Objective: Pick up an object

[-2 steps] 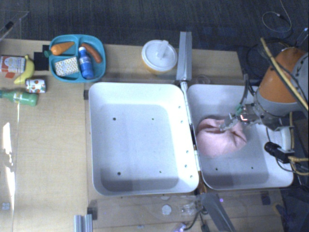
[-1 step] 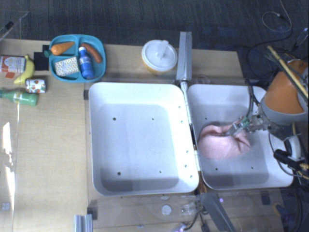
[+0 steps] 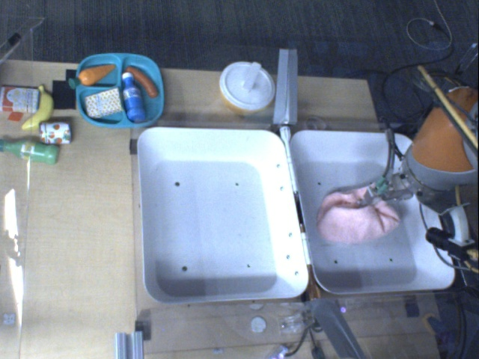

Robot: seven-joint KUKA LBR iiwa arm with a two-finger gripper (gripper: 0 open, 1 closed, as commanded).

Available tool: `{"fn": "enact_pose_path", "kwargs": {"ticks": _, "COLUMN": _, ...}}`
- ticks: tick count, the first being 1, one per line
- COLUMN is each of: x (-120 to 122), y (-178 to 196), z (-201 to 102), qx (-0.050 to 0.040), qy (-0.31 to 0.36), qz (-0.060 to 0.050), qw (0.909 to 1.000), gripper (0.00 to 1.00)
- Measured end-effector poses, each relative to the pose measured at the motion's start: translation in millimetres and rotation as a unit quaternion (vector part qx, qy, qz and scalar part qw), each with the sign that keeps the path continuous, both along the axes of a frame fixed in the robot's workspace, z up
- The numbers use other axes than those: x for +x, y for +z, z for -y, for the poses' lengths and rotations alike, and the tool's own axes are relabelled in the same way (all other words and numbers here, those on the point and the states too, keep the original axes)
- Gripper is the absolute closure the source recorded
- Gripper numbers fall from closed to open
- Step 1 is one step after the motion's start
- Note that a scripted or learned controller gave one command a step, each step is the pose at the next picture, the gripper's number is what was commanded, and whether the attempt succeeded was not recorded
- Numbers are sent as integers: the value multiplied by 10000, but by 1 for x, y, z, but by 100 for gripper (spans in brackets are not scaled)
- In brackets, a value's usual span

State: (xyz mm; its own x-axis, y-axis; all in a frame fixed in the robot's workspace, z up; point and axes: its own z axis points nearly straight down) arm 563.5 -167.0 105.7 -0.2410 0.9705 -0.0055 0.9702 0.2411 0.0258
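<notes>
On the pale wood bench (image 3: 75,238), backed by dark carpet, right bin (image 3: 359,271) holds a pink cloth (image 3: 355,219); gripper (image 3: 383,189) touches its upper edge, grip state unclear; left bin (image 3: 217,223) alongside.

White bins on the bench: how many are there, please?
2. The left bin sits in the middle of the camera view. The right bin beside it holds a pink cloth, with the gripper at the cloth's upper edge.
</notes>
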Motion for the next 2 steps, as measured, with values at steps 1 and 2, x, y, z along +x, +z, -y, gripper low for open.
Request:
{"fn": "enact_pose_path", "kwargs": {"ticks": 1, "x": 6, "y": -9, "z": -38, "qx": -79, "qy": 1646, "qz": -4, "qw": 9863, "gripper": 100}}
{"fn": "enact_pose_path", "kwargs": {"ticks": 2, "x": 63, "y": 80, "z": -90, "qx": -5, "qy": -16, "qz": -109, "qw": 9999, "gripper": 100}}
